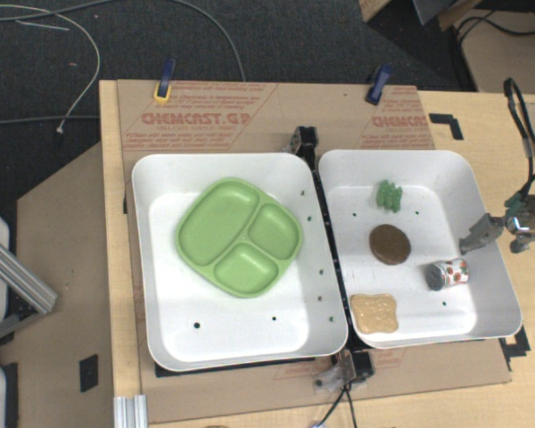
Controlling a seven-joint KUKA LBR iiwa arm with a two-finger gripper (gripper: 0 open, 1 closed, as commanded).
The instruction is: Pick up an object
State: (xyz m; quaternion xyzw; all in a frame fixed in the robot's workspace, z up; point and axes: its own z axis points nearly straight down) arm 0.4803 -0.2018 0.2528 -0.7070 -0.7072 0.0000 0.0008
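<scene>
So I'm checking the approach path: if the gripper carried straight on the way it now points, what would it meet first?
Probably the small can lying in the right bin, just down-left of the gripper; depth is unclear.

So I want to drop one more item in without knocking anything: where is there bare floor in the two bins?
Left bin: bare floor around the green divided plate, widest along the near edge. Right bin: bare at the far corners and between the green toy and the far wall. It is crowded among the brown disc, small can and toast slice.
</scene>
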